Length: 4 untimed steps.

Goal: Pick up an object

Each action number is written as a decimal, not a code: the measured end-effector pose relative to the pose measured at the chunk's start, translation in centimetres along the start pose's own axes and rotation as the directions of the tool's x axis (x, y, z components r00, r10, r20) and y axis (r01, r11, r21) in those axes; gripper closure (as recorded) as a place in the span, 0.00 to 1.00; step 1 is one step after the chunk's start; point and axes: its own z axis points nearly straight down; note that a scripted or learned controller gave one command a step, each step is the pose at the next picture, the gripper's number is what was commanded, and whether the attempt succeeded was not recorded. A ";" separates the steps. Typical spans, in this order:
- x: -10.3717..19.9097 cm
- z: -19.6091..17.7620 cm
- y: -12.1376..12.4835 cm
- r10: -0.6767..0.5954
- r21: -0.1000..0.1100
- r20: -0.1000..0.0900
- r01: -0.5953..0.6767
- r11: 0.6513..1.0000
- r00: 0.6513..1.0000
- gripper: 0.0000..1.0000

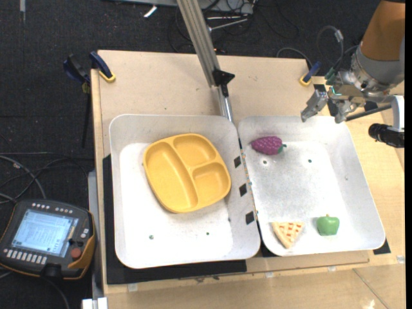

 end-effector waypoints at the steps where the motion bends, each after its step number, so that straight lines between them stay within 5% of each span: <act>1: 0.0 0.0 0.0 0.000 0.000 0.000 0.000 1.000 1.000 0.00; 4: 0.3 15.5 -1.0 0.003 0.005 -0.001 -0.003 1.000 1.000 0.00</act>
